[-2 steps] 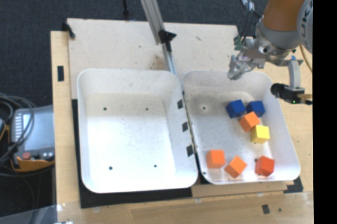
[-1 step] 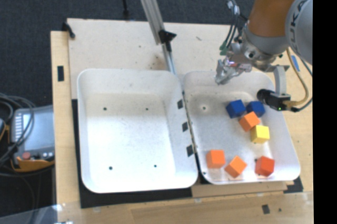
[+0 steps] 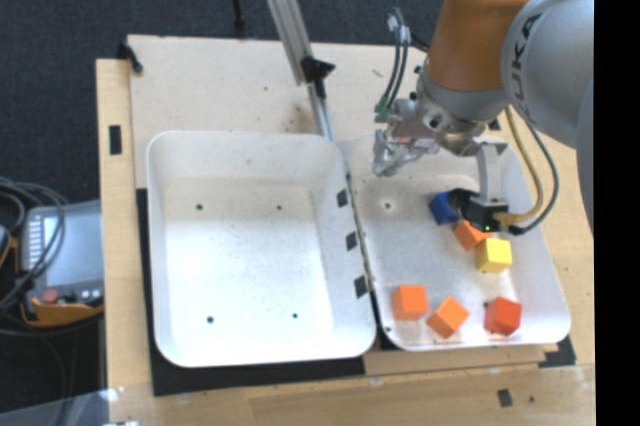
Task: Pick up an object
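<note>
Right now the pincer [image 3: 388,157] hangs over the upper left part of the right bin [image 3: 420,214], close to the rim it shares with the left bin [image 3: 250,244]. Its tips are small and blurred, so I cannot tell whether they are apart or together, and nothing shows between them.

All the objects lie in the right bin, away from the pincer: a blue block [image 3: 443,208] and an orange block [image 3: 467,234] touching near the middle right, a yellow block [image 3: 494,254] just below them, and along the near edge an orange cube [image 3: 409,301], a tilted orange block [image 3: 449,316] and a red block [image 3: 503,315].

The likeliest failure, as I judge it, is a descent onto bare bin floor, since no block sits beneath the tips. A reach for the blue, orange and yellow cluster could fail too: the blocks crowd together, so a tip may land on a neighbour and push the pile instead of straddling one piece. The dark bracket [image 3: 487,211] and cables hanging beside that cluster could also snag it. Blocks by the near wall leave little room for a tip to slip in.
</note>
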`<state>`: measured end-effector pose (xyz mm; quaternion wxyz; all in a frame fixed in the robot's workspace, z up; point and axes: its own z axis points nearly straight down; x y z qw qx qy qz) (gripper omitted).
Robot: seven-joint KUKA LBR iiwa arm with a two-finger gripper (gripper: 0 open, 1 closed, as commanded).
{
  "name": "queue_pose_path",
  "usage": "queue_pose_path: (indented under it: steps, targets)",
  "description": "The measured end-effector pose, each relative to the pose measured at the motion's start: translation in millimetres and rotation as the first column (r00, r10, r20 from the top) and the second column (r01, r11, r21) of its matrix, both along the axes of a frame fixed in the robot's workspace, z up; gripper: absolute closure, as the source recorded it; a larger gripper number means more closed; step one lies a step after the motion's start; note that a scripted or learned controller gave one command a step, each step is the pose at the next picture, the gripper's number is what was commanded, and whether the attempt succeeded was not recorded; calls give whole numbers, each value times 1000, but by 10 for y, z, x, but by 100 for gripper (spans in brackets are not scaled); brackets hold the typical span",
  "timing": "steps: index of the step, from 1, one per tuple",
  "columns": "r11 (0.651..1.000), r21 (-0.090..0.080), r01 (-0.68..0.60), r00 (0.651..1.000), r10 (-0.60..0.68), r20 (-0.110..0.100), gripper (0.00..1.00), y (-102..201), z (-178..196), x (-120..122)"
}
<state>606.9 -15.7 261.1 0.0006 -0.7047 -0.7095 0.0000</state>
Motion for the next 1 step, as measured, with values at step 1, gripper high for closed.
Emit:
queue_pose_path:
  steps: [1]
  targets:
    - [1000, 1, -1, 1000, 1, 1, 100, 555, -13, -68]
